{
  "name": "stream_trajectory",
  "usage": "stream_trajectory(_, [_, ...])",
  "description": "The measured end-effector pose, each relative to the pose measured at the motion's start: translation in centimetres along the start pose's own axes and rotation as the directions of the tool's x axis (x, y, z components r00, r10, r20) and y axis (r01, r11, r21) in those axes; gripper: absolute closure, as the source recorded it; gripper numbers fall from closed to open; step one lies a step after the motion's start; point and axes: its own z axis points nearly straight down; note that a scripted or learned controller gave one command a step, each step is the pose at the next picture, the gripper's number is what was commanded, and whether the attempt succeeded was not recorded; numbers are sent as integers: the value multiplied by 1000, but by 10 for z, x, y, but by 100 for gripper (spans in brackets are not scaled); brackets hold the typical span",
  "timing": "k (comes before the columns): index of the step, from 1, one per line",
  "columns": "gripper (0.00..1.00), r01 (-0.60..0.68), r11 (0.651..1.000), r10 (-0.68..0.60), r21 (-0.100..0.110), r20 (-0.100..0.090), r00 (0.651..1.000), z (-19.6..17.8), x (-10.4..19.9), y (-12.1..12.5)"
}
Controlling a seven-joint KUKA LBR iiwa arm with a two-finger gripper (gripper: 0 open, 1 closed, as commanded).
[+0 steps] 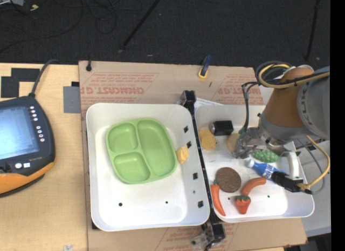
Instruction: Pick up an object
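Camera view: my claw is low in the right bin, at 3 o'clock of frame; I cannot tell its state. It hangs over a green toy, blue bottle just beyond at 5. I judge the approach step; next calls for a settled descent onto one item. Green divided plate sits in the left bin. Cardboard-covered tabletop, teach pendant at 9, dark floor with cables at 12.

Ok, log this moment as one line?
arm: over right bin | end effector: low, by green toy | grasp: unclear | left bin: green tray
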Motion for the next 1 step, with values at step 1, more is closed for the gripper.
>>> stream_trajectory(1, [100,2,1000,-2,-8,3,1000,-63,0,-2])
